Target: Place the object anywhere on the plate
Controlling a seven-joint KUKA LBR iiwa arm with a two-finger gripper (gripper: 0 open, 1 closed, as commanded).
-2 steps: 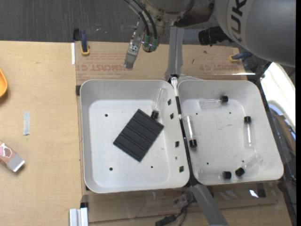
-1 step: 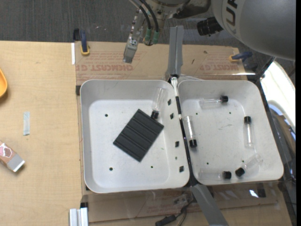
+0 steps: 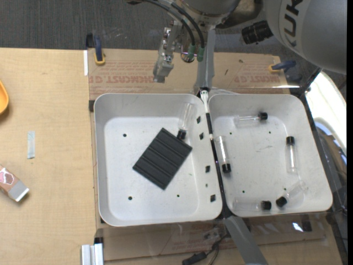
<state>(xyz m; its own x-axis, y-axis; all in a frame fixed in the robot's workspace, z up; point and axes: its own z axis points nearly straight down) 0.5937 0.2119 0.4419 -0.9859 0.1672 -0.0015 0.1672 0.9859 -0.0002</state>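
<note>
Camera view gives me a black ribbed plate (image 3: 163, 158), flat and tilted in the left bin (image 3: 105, 164). A clear capped tube (image 3: 186, 119) touches the plate's upper corner. My gripper (image 3: 165, 59) hangs above the bin's far rim; grip state: cannot tell.

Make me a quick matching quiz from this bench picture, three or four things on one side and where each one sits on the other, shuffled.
Things:
1. black ribbed plate
2. clear tube with black cap
3. blue clamp
4. gripper

Places:
A. above the cardboard, behind the bins
B. in the left bin
C. at the cardboard's back left corner
D. in the right bin, near its right wall

Pairs: 1-B, 2-D, 3-C, 4-A
</note>
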